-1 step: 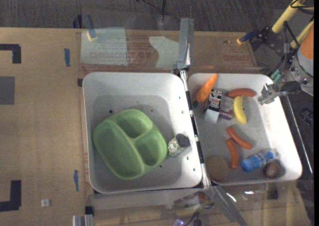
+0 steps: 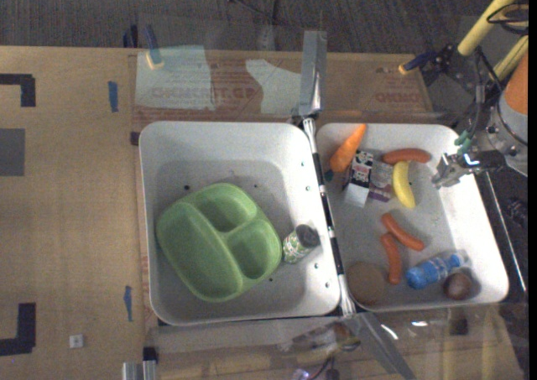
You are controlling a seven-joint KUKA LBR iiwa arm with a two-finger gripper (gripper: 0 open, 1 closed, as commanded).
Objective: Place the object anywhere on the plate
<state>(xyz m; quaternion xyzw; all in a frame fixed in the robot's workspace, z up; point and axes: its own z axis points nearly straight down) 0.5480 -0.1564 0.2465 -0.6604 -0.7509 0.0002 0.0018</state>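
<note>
From above the worktop (image 2: 67,202), two shallow white bins are sitting side by side. The left bin (image 2: 168,148) is holding a green divided plate (image 2: 218,240) with three compartments, lying toward the bin's near-left part. Just beside the plate's right edge, touching or nearly so, a small green-and-white can (image 2: 298,244) with a dark top is lying on the bin floor, not on the plate.

The right bin (image 2: 487,240) is carrying a scatter of toy food. An orange carrot (image 2: 347,148) is leaning at the far-left corner against the wall. Next to it a small milk carton (image 2: 362,175) is lying beside a purple packet (image 2: 382,182), with a yellow banana (image 2: 404,184) just to their right and a red sausage (image 2: 406,155) beyond. Two more orange-red sausages (image 2: 396,246) are lying nearer the middle, a blue bottle (image 2: 435,270) is resting on its side toward the near-right, a brown round item (image 2: 366,281) is sitting in the near-left corner and a dark round one (image 2: 458,285) in the near-right.

The grey arm is reaching in from the right, its tool (image 2: 454,167) hanging over the right bin's far-right edge, well apart from the can. Whether the tool's fingers are apart or together cannot be told from here; nothing is visibly between them.
</note>
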